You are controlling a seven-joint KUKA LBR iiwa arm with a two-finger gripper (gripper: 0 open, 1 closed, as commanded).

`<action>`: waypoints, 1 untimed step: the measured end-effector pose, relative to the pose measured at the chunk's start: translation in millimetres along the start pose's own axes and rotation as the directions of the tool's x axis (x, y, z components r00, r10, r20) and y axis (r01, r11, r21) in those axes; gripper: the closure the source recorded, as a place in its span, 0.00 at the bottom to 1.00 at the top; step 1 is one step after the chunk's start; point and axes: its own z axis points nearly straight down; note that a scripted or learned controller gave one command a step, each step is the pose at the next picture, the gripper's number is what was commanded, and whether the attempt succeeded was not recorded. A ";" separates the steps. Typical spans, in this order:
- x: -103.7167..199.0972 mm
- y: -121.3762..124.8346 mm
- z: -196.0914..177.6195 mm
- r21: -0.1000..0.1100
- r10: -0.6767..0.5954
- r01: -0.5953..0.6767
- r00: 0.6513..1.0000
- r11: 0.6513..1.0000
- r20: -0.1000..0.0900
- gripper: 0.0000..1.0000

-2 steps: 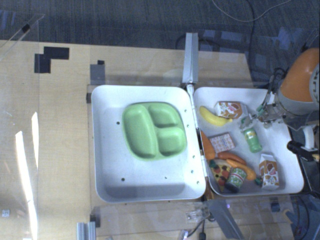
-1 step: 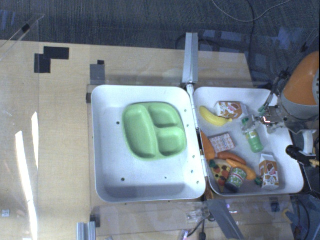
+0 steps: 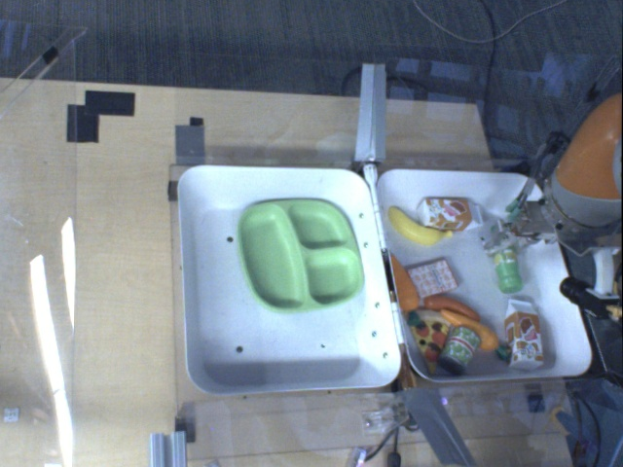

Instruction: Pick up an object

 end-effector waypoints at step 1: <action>58.6 3.7 -94.7 0.005 0.024 -0.024 1.000 1.000 0.000 1.00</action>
